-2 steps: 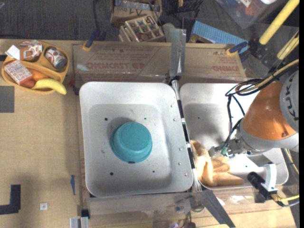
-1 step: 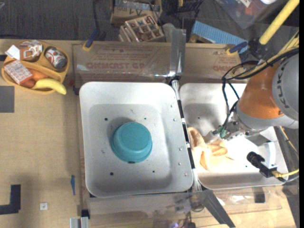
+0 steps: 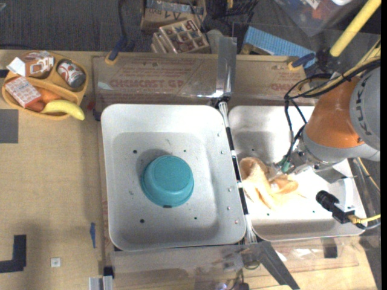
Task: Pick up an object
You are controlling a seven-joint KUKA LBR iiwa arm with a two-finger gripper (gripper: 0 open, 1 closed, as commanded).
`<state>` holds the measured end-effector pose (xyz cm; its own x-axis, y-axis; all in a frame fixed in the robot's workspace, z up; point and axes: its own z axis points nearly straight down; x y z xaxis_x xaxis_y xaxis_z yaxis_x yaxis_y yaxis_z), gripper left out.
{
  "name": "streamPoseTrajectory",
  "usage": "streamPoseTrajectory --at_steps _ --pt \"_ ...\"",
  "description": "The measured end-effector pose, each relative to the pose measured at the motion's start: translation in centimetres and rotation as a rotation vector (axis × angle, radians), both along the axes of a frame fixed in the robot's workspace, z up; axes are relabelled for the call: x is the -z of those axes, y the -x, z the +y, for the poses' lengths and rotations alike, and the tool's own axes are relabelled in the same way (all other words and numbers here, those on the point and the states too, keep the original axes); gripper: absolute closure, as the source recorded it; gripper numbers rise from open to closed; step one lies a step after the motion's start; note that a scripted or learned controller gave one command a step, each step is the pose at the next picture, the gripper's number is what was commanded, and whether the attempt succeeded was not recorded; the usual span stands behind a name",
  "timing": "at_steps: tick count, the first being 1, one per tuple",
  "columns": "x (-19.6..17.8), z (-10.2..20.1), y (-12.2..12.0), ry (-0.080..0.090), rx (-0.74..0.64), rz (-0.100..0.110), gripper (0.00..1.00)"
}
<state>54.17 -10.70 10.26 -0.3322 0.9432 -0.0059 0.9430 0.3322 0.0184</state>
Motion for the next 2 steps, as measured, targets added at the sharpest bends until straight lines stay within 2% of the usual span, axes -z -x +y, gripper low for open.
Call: streamPoseTrajectory --at_steps 1,2 --pt "0.0 0.0 0.0 0.0 0.0 0.0 0.0" --pt "1.0 0.4 0.3 0.001 0.152 0.006 0.0"
